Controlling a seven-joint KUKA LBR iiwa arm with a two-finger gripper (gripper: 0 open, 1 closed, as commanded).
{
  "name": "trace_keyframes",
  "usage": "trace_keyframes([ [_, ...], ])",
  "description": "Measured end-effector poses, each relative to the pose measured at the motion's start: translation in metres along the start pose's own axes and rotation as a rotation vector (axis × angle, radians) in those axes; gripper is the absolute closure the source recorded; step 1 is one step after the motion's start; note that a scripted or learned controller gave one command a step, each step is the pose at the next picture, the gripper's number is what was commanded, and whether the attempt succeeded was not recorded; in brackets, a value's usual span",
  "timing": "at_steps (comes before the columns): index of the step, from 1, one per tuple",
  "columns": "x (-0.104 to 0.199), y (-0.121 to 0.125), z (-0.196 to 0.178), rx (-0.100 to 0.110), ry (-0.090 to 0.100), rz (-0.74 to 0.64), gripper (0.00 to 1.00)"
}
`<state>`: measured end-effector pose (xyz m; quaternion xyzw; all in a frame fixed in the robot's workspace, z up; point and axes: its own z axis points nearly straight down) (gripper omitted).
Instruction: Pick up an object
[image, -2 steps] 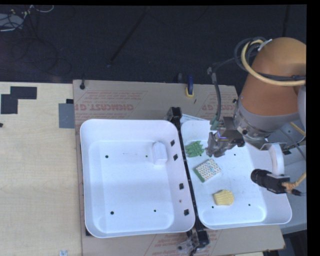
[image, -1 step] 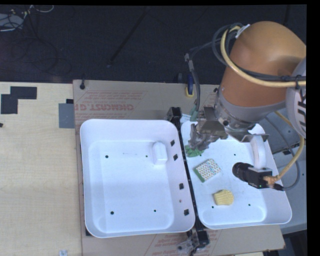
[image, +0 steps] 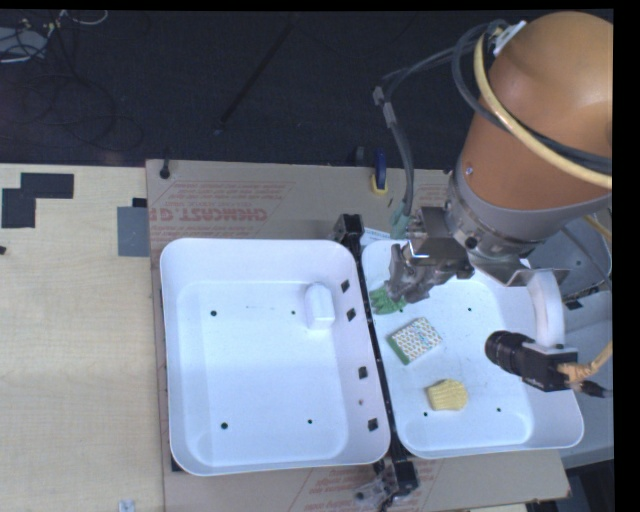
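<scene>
We see the gripper as a dark, blurred mass under the arm, and we cannot tell whether it is open or closed. The arm's broad orange band hides the far right corner of the right bin. The green piece is partly covered by the gripper, so its outline is unclear; what shows looks soft and crumpled.

The green piece lies in the right bin, near the far left corner and close to the wall shared with the left bin. The gripper's tip sits right at it, on its right side, and we cannot make out whether they touch.

Nearer the camera in the same bin lie a flat square pad with a green and white check and, further along, a rounded yellow piece with a ribbed surface. A small smooth white piece with rounded corners stands in the left bin. Both bins are glossy white plastic.
</scene>
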<state>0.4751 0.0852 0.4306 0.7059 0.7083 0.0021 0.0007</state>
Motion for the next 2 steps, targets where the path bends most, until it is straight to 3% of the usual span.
trace_keyframes([
  [1,0.048,0.002,-0.109,-0.005,0.002,-0.003,1.00],
  [2,0.102,0.001,-0.090,0.011,-0.004,-0.003,1.00],
])
